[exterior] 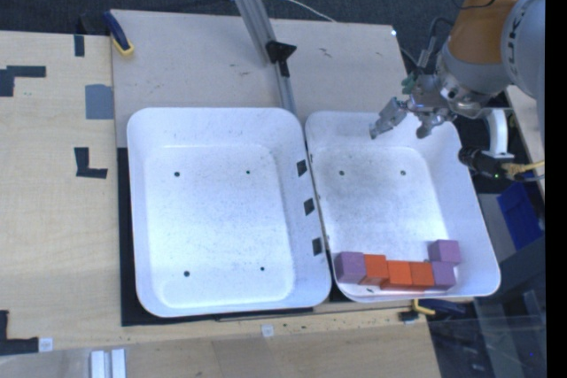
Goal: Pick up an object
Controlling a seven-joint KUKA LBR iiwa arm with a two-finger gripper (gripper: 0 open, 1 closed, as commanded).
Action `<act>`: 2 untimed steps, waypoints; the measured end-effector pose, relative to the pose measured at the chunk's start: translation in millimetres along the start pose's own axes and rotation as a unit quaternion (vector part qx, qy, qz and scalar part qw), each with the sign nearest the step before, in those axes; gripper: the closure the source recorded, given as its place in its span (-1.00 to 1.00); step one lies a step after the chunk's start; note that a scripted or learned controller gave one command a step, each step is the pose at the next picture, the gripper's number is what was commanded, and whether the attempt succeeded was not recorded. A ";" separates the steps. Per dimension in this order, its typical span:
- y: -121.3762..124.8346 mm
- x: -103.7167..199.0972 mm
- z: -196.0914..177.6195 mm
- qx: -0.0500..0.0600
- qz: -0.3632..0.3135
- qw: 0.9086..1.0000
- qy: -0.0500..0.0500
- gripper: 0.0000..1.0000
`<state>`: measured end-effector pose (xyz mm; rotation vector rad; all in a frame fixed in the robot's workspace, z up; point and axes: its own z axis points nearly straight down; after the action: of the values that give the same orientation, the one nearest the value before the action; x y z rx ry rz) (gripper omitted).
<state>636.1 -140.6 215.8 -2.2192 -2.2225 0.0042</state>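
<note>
No brand, label or legible writing found on any item. My claw (404,123) hangs over the upper edge of the right bin (461,190), upper right of the frame, fingers apart, nothing between them. Blocks lie along that bin's lower wall, well apart from me: purple block (351,266), orange blocks (399,273), purple blocks (444,261) at the corner. All are matte and square-edged. Left bin (213,208): smooth white plastic, speckled, rounded corners.

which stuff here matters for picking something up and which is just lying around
For the job:
- gripper, fingers spread, nothing between them
- purple blocks and orange blocks in the right bin

Just lying about:
- left bin
- blue and yellow clamp
- metal pole
</note>
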 end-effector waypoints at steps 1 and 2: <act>-65.4 52.4 -75.6 -0.004 -0.002 1.000 0.001 -1.00; -75.7 27.8 -81.2 -0.001 0.001 1.000 0.000 -1.00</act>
<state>560.5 -112.8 297.2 -2.2212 -2.2222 0.0003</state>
